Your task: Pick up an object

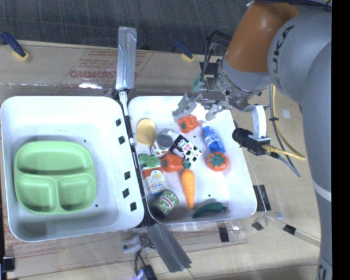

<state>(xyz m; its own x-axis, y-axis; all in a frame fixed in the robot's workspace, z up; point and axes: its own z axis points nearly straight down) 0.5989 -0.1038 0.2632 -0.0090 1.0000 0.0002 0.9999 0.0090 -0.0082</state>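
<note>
One grey arm (291, 51) over the right bin (239, 185), pincer (197, 111) spread above a small orange toy (188, 123).

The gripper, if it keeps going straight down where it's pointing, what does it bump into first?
Probably the small orange toy. The gripper points down into the right bin, and that toy sits right below its fingers. The blue bottle lies just beside it. Depth is hard to judge from this slanted view.
</note>
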